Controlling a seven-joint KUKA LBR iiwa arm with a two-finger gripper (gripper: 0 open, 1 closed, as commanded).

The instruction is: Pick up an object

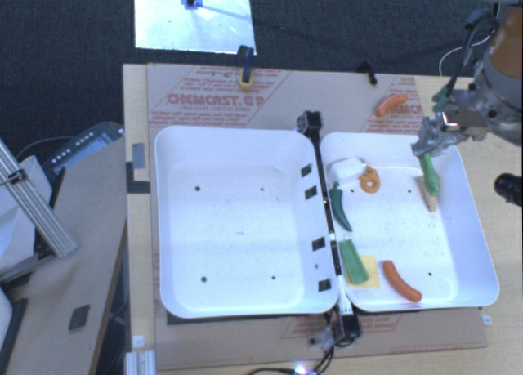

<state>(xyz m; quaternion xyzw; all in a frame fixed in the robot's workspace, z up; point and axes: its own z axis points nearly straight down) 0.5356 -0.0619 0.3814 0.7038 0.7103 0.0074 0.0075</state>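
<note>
My gripper [426,143] hangs over the back right part of the right bin [474,243]. Directly under it is a long green vegetable [429,176] with a tan end; its top meets the gripper, and whether it is held I cannot tell. Also in this bin are a white piece [347,169], an orange ring [370,180], a dark green pepper [339,208], a green block [353,261] on a yellow square [369,275], and an orange sausage [402,281].
The left bin [172,202] adjoins the right one along a black-clipped seam [323,202]. Another orange sausage [392,104] lies on the board behind the right bin. A yellow and blue clamp [245,78] stands at the board's back.
</note>
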